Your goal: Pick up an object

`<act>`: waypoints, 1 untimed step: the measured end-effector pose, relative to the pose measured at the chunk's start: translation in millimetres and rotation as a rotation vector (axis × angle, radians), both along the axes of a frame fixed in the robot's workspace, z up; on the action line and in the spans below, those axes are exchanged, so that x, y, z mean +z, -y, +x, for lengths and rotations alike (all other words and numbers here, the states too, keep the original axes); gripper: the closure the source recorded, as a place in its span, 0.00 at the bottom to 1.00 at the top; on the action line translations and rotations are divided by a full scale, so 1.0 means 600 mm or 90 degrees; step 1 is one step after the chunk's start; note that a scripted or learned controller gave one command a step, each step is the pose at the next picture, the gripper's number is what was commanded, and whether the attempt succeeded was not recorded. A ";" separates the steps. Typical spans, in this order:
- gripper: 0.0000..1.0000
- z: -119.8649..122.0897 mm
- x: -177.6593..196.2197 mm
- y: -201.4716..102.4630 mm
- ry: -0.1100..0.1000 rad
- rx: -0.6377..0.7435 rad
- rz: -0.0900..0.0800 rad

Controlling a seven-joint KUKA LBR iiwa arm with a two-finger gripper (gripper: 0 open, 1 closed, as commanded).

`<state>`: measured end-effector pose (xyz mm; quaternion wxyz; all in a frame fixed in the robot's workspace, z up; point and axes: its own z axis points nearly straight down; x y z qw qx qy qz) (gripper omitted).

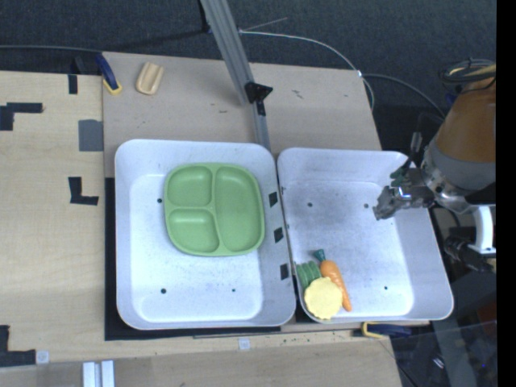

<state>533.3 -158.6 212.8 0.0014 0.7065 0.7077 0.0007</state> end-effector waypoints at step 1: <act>1.00 0.004 0.002 -0.074 -0.003 0.003 0.002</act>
